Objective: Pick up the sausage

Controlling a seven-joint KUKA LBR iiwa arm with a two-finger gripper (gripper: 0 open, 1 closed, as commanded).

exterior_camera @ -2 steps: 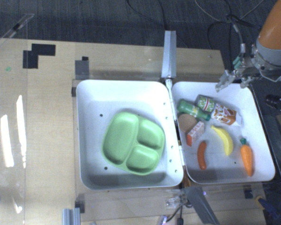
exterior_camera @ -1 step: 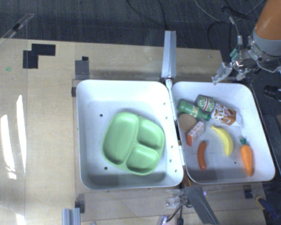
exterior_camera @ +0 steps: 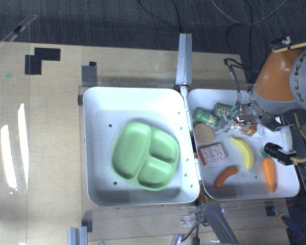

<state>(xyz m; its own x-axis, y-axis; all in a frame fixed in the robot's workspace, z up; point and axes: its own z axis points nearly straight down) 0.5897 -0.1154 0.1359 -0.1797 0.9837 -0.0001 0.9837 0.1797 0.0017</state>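
Arm (exterior_camera: pixel 288 78) reaching over right bin (exterior_camera: pixel 290 188), tool (exterior_camera: pixel 238 117) grip state unclear, sausage (exterior_camera: pixel 226 176) lying apart.

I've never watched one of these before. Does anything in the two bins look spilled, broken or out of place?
Nothing stands out. The green divided plate sits tilted in the left bin. The sausage, banana and carrot lie loose in the right bin, seemingly intact.

Arm (exterior_camera: pixel 290 78) cut off by the right frame edge, gripper (exterior_camera: pixel 239 117) blurred above the right bin (exterior_camera: pixel 245 194), finger state indiscernible, small packets beneath it unidentifiable.
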